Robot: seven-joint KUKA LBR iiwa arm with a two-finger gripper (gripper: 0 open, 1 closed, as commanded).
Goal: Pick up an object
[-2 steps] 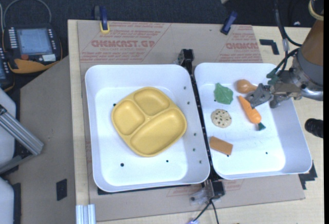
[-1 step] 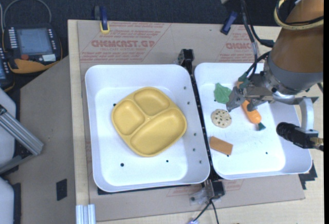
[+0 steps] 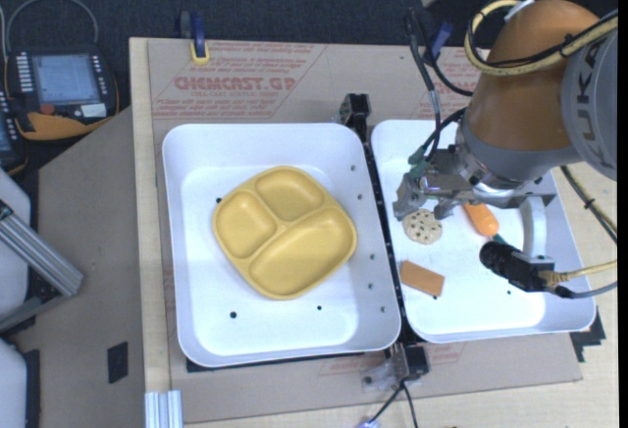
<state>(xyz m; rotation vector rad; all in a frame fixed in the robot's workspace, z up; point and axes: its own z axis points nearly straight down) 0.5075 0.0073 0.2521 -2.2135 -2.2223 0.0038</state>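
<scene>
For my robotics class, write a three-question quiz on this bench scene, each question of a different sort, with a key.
1. True or false: the yellow divided plate lies in the left bin.
2. Which item lies nearest the gripper? A) cookie B) carrot C) orange cracker
3. Fill in: the plate has ___ compartments.

Key: 1 true; 2 A; 3 three.
</scene>
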